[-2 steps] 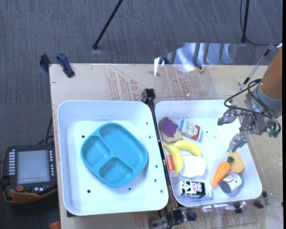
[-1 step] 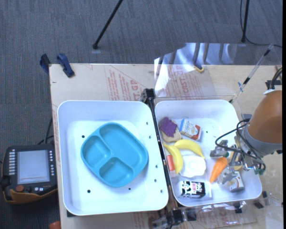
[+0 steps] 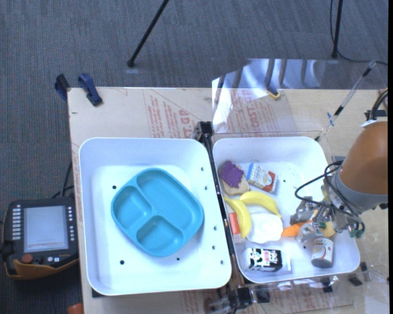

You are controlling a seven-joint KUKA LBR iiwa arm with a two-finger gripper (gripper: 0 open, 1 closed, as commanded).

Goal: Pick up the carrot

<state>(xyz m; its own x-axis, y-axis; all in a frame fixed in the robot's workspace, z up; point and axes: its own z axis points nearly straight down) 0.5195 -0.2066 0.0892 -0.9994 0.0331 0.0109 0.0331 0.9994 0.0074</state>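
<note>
From where I stand, the left bin carries just a blue divided plate, lying flat and well away from the work. Across the divider, the right bin is crowded: a purple-topped piece and a small carton toward the back, two bananas curving in the middle, a white lump just in front of them, and a black-and-white carton near the front wall. The carrot shows as a small orange sliver just right of the white lump, lying on the bin floor. The claw is right beside it, low in the bin amid wires, with a small can just in front. I cannot tell how the claw is set, and nothing orange shows clearly held in it. My guess is the reach is made, but the carrot looks unlifted, so the grasp and the raise are both left to do.
</note>
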